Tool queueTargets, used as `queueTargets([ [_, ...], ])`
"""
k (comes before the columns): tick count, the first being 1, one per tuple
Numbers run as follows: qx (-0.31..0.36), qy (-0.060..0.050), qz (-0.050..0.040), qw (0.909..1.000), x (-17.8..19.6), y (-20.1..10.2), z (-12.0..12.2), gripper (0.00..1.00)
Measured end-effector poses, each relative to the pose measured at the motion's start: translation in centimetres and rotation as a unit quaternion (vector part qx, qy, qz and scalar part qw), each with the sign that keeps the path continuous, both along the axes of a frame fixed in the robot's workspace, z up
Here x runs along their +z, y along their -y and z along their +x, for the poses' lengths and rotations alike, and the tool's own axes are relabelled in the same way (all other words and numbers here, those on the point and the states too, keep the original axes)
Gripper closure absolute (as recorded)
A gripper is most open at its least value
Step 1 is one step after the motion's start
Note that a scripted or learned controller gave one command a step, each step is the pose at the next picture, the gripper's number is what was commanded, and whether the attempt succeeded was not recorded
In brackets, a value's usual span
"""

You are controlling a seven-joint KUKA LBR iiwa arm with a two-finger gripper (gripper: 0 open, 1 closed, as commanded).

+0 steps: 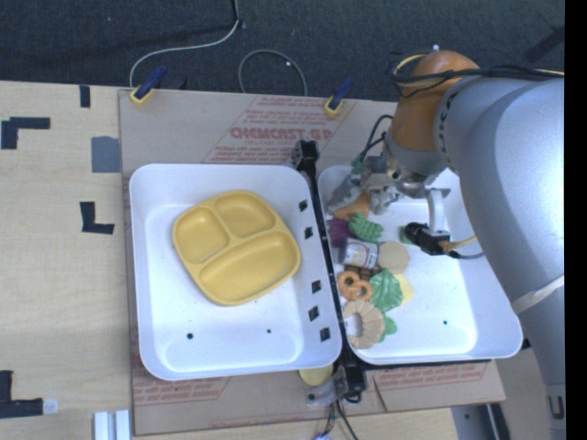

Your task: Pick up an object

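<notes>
Lying in the right bin (459, 324) along its left wall, small toys (367, 273) form a crowded pile. Gripper (367, 191) hangs at their 12 o'clock; its state cannot be told. At 9 o'clock, left bin (156, 337) holds a yellow tray (237, 246).

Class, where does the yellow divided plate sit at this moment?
The yellow divided plate lies in the left bin, alone, across the divider from the pile of small toys.
</notes>
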State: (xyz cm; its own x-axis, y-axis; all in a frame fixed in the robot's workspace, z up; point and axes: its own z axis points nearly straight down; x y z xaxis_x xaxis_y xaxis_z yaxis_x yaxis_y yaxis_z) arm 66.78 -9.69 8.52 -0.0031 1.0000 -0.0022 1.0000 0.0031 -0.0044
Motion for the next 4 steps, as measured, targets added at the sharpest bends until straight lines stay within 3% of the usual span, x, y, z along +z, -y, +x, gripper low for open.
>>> queueTargets([
  [3,-0.001,0.003,0.0001,1.0,0.05,0.13,-0.82,0.0],
  [4,0.0,0.001,0.0005,1.0,0.01,0.12,0.05,0.0],
])
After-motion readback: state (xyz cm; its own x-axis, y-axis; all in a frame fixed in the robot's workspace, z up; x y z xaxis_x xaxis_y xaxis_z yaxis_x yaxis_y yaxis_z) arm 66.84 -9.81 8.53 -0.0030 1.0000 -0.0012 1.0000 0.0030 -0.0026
